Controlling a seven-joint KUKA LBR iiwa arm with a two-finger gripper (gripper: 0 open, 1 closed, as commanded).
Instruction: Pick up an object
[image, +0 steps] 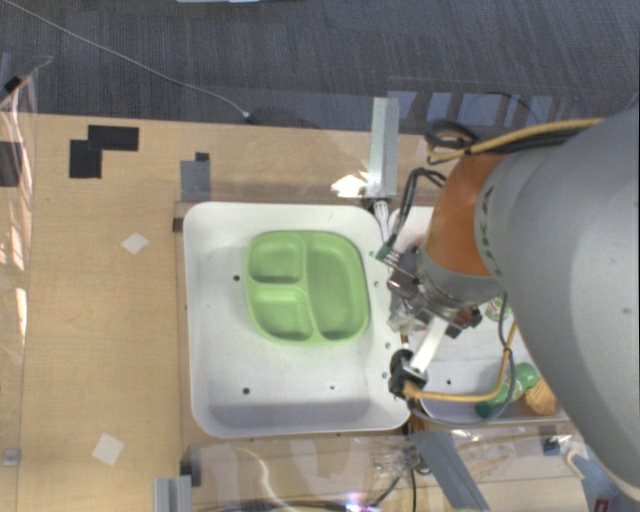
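Note:
A green divided plate (305, 287) lies in the left white bin (215, 400), near its middle. The grey arm with its orange band reaches in from the right and hangs over the right bin (455, 385), covering most of it. My gripper (437, 305) points down at the right bin's left edge, close to the wall between the two bins, with its lower end hidden under the wrist. A small green object (521, 379) and a tan object (541, 398) peek out beside the arm at the right bin's near side.
The bins sit on a pale wooden bench (90, 330) with black tape marks at the far left. A metal upright post (383, 150) stands behind the gap between the bins. Cables loop beside the wrist.

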